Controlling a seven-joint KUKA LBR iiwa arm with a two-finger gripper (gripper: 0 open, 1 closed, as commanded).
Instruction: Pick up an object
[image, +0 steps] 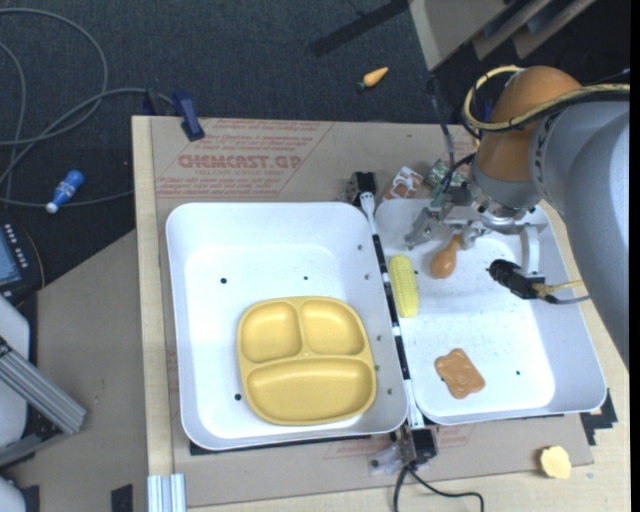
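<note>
From the overhead camera view, two white bins sit side by side on the bench: the left bin (190, 260) bears a yellow divided plate (305, 358), and the right bin (560, 385) holds the loose pieces. Along that bin's left wall lies a corn cob (404, 285); toward the near edge rests a brown cookie-like piece (459, 372); near the far end an orange carrot-like piece (445, 258) stands tilted, directly under the gripper (462, 228). The arm's wrist hangs low over that far corner, and the orange piece appears to sit just at the tool — whether it is truly clamped or merely touched I cannot tell, nor how wide the tool stands, since the wrist body hides it. Judging from this, the step in hand is the grasp on that orange piece. To do it well, the tool should be centred over the piece's thicker part, close fully before any rise, then lift straight up — slowly, as a rounded, tapered shape may slip sideways toward the bin wall.
</note>
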